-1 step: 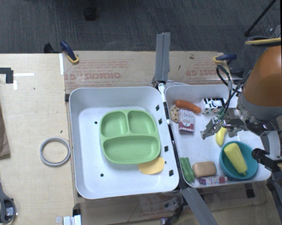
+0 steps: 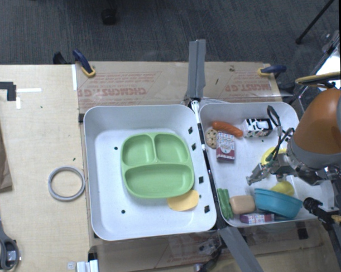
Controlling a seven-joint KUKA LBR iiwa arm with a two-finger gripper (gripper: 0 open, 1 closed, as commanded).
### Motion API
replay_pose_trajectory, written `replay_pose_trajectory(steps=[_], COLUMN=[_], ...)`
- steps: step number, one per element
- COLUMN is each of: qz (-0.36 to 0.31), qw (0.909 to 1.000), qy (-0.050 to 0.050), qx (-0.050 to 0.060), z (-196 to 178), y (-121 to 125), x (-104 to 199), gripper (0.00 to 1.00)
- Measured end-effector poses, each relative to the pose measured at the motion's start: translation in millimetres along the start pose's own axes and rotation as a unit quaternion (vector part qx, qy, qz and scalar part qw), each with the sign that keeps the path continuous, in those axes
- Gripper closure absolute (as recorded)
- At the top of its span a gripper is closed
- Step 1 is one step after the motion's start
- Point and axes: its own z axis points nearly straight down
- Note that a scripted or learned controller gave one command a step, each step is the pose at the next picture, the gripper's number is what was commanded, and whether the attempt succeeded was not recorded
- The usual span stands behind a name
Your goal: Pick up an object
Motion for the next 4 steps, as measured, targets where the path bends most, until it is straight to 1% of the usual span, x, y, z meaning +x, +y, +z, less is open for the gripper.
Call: replay_pose_trajectory(steps=[1,2,3,4], qz=[-0.075,-0.034,-0.003,-0.003], qw=[0.9972,0.9994,1.0,1.0], qy=[-0.001,0.0,-0.001,-0.001], qx=[-0.002,-0.001,-0.002,-0.002], z=[-21,13,12,3], y=[49,32,72,72], x=[-50,-46,-28,-28], gripper=[0.0,0.0,0.0,1.0])
